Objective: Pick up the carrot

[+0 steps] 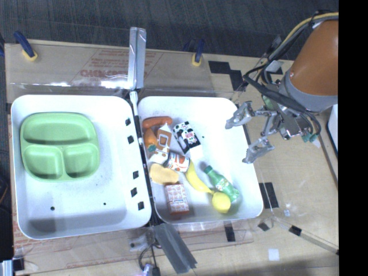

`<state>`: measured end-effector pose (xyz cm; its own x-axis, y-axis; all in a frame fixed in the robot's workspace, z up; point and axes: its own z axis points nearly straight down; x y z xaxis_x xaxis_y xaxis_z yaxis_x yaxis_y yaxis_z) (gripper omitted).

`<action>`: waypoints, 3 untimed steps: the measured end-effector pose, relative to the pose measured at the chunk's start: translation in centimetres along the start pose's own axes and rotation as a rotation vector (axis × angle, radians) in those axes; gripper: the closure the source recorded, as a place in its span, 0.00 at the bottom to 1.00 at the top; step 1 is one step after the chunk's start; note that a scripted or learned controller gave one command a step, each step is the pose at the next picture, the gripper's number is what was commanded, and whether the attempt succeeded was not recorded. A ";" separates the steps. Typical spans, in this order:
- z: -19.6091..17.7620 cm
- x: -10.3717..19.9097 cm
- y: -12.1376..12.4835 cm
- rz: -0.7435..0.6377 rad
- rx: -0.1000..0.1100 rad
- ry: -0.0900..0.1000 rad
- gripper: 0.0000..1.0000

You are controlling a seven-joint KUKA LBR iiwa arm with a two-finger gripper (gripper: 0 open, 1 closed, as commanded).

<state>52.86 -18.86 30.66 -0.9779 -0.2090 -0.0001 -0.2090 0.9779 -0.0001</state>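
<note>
Pincer (248,135) metal, two-fingered, spread wide, grasping nothing, over right bin (236,125) rim; smooth orange carrot (154,125) well apart.

A robotics lab: taped wooden bench (299,211), two white bins (34,223), clamps (26,46), loose cabling (276,50).

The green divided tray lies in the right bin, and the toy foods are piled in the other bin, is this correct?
Not quite. The camera view shows the green divided tray in the left bin, not the right one. The toy foods, such as the carrot, the banana and the lemon, are piled in the right bin. The gripper sits over that bin's right edge, with open fingers.
</note>
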 end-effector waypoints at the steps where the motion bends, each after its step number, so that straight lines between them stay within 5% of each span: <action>1: 14.7 -0.1 6.2 -0.023 -0.004 0.004 0.00; 2: 19.1 -4.2 -0.1 -0.281 -0.003 0.001 0.00; 3: 14.1 2.1 -0.5 -0.377 -0.004 0.003 0.00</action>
<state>50.90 -19.78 16.56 -0.8321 -0.5547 0.0019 -0.5547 0.8321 0.0040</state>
